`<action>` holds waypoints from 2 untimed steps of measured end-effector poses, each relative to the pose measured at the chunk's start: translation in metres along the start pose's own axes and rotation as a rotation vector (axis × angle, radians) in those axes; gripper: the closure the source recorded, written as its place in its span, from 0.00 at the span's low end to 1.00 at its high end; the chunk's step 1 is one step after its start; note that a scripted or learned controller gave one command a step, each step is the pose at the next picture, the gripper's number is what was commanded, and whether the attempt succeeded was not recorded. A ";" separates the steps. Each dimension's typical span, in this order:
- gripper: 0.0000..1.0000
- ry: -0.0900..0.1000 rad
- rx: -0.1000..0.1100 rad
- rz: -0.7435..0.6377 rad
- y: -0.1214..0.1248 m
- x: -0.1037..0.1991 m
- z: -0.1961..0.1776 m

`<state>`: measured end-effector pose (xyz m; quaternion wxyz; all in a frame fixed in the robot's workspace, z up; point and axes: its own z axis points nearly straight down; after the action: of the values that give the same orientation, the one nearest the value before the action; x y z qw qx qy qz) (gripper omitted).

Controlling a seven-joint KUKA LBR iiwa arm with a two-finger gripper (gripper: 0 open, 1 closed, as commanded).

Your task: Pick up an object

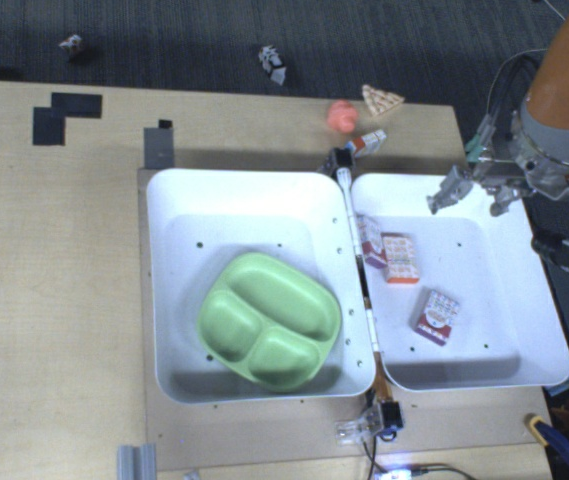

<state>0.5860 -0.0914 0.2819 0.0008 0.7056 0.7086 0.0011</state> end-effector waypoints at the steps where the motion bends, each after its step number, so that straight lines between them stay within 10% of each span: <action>1: 0.00 0.000 0.003 0.002 -0.058 -0.007 0.137; 2: 0.00 -0.010 -0.022 0.003 -0.085 -0.013 0.191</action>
<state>0.5019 -0.1047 0.0903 0.0121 0.7066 0.7075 0.0053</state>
